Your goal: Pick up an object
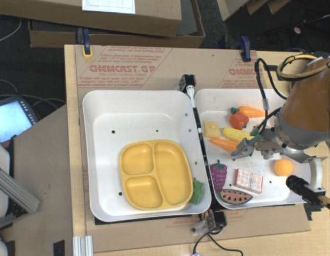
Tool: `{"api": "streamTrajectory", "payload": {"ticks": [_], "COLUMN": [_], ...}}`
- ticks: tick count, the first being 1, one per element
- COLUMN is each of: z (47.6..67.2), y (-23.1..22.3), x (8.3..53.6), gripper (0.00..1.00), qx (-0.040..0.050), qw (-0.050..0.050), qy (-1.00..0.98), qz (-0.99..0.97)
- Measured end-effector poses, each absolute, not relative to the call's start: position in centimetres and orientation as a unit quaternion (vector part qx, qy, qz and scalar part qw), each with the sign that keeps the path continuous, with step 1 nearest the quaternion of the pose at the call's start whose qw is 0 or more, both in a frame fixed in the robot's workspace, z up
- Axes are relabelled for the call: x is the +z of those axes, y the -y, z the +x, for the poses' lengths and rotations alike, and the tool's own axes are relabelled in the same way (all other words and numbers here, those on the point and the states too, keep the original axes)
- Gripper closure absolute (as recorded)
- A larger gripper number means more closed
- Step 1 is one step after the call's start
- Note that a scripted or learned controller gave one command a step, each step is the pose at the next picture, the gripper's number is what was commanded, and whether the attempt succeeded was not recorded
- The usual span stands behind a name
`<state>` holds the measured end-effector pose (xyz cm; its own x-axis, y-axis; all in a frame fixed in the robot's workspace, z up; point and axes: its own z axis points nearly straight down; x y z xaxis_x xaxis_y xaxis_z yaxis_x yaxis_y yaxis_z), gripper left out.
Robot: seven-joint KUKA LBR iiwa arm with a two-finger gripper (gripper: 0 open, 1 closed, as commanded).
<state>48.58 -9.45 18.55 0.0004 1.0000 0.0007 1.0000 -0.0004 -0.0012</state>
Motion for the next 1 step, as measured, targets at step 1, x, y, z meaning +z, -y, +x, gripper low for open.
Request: {"api": "streamTrajectory", "payload": {"ticks": [1], "z": [53.98], "y": [10.6], "x": [10.22], "gripper": [0.0], "qx": [0.0003], "qw": [0.0], "qy": [0.707], "qz": [-0.707]}}
